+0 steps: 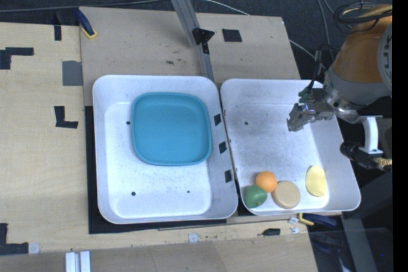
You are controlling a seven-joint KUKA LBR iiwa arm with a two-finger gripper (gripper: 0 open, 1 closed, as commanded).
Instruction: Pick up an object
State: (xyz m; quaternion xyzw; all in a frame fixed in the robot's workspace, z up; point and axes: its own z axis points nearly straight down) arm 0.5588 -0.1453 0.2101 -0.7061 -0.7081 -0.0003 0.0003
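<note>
Hovering over the right bin, nothing picked yet.

My claw (pixel 299 119) hangs above the bare middle of the right bin (pixel 255 105), toward its right side, and I see nothing between its tips; from this angle I cannot tell how far it is spread. The pickable things lie well apart from it, clustered at the bin's near edge: a green piece (pixel 254 196), an orange ball (pixel 266 181) touching it, a tan round piece (pixel 287 194) beside those, and a yellow piece (pixel 315 180) at the right. The left bin (pixel 108 137) holds a blue plate (pixel 171 128). I judge this the approach step. Next I need to travel toward that cluster, choose one piece, perhaps the yellow one since it stands apart, and descend squarely over it.
</note>
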